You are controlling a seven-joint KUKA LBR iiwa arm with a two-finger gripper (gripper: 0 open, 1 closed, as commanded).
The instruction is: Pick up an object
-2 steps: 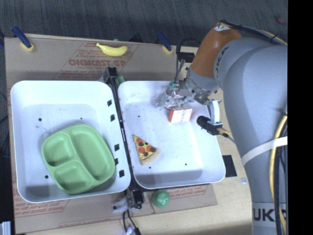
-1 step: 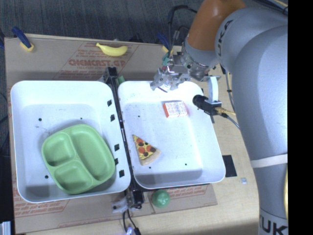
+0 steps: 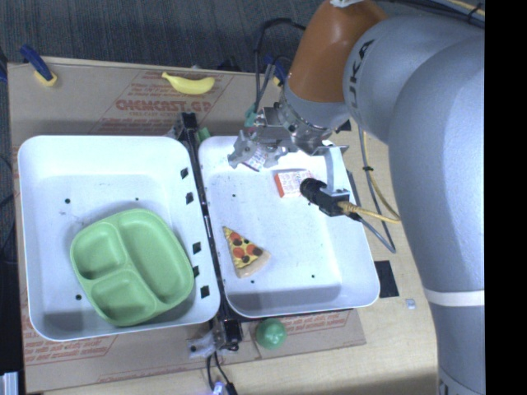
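Gripper [image 3: 251, 148] hovers at the far rim of the right bin [image 3: 354, 282], hunting a pick.
Whether it grips anything, I cannot tell. Candidates wait in that bin: a pizza slice [image 3: 244, 252] toward its near-left corner, a red-and-white packet [image 3: 291, 182] just beside the gripper, probably the easiest reach.

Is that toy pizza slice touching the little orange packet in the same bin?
Apart. The camera view shows bare white bin floor between the pizza slice and the orange packet.
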